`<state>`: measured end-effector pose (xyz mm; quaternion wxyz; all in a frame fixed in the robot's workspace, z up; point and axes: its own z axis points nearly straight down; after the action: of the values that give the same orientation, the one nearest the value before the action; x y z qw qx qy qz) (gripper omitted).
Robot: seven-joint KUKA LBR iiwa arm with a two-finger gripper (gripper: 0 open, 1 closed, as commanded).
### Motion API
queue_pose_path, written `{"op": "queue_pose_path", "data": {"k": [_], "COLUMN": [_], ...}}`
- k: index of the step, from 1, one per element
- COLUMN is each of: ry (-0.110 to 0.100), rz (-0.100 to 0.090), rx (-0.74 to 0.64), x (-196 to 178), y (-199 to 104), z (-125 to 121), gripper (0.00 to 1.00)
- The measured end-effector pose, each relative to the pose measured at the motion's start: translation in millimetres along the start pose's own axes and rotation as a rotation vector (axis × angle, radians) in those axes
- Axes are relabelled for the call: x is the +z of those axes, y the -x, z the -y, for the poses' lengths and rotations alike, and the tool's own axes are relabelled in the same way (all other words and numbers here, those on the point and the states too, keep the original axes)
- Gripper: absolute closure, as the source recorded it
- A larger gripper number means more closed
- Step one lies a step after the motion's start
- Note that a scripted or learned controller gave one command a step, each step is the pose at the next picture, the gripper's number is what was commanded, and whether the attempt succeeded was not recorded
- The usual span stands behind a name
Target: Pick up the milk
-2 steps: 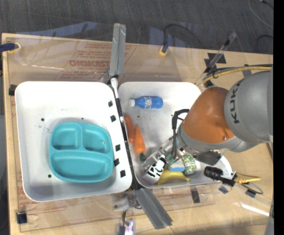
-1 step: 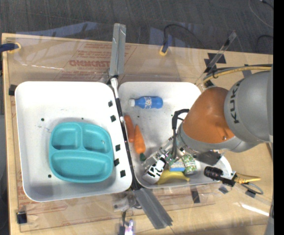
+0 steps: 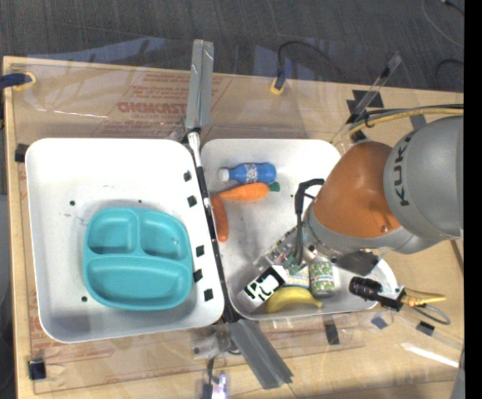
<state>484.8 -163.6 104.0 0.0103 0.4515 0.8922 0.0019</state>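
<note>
Milk (image 3: 263,286) lies tipped in the right bin's near part, just left of the tool (image 3: 295,256), beside the banana (image 3: 291,299).

The arm (image 3: 415,181) is smooth rounded grey with dark KUKA lettering, a broad orange band (image 3: 353,194) above the wrist, and a thin black cable (image 3: 305,191) looping beside it.

Milk (image 3: 263,286): small carton, black with white markings, lying on side, tilted diagonally. Sits in right bin (image 3: 249,155) near its front-left corner, close to front wall. Banana (image 3: 292,299) touching its right end; upper right end partly hidden under arm's wrist; rest of carton in plain view
</note>
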Motion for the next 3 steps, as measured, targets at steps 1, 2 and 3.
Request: {"op": "queue_pose_path", "data": {"k": [1, 2, 3], "ry": [0.0, -0.006, -0.005], "rz": [0.0, -0.011, -0.011], "rx": [0.0, -0.524, -0.529], "x": [0.0, 11.0, 2.4], "y": [0.0, -32.6, -32.3], "z": [-0.1, -17.1, -18.8], "gripper": [0.0, 0.0, 1.0]}}
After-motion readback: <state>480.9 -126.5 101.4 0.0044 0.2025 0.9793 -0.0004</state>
